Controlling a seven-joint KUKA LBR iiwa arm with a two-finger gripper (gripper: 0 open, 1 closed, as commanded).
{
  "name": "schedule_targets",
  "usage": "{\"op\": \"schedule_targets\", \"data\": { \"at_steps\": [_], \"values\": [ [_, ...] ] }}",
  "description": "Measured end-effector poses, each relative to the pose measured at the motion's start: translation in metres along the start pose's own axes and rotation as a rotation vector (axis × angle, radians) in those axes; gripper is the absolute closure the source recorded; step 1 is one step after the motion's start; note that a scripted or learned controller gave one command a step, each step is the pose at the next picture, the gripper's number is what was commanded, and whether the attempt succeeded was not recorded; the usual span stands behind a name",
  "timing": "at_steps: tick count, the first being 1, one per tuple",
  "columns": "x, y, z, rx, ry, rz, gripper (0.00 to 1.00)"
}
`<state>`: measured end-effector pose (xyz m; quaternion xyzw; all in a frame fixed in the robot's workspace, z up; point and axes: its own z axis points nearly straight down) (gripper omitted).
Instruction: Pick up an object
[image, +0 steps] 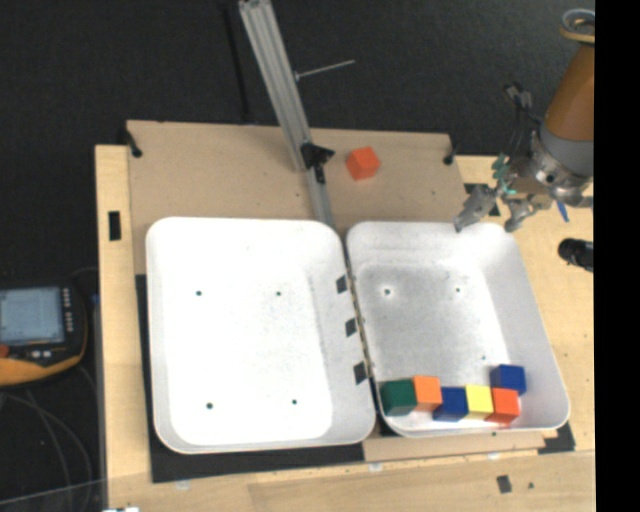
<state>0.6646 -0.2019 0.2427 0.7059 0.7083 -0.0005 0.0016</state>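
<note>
camera view | we are hovering our gripper (489, 212) over the right bin's (440, 300) far right corner, fingers spread and holding nothing | we are judging the blocks (455, 395), crowded along its near edge, well apart from us | orange cube (362, 163) lying outside on the bench's (400, 190) far edge

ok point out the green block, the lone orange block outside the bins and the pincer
green block (398, 394), camera view, on its top face
lone orange block (362, 163), camera view, middle of the cube
pincer (489, 212), camera view, midway between its fingertips
</note>
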Motion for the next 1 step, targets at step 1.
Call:
{"op": "schedule_targets", "data": {
  "at_steps": [1],
  "values": [
    [0.0222, -0.0693, 0.1461, 0.0, 0.001, 0.004, 0.0]
  ]
}}
